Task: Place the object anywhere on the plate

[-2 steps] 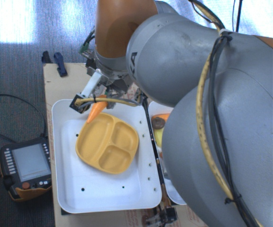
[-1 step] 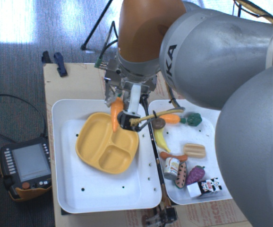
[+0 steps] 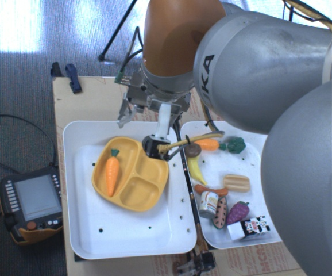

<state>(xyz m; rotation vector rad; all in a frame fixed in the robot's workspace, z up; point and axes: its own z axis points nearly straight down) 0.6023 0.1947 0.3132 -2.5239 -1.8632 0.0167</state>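
So, plate point(image 3: 132, 190): glossy yellow plastic, three compartments
carrot point(image 3: 112, 174): smooth orange toy, left compartment
gripper point(image 3: 132, 109): open or closed, can't tell
table point(image 3: 85, 99): tan board
floor point(image 3: 16, 85): grey carpet

Single fixed camera above my bench point(image 3: 85, 99), looking down at a slant. The left bin point(image 3: 126, 229) and right bin point(image 3: 252, 163) are both in frame, side by side. My arm point(image 3: 258, 56) reaches in from the right, close to the lens, so it looms large.

Orange carrot point(image 3: 112, 174), yellow plate point(image 3: 132, 194)
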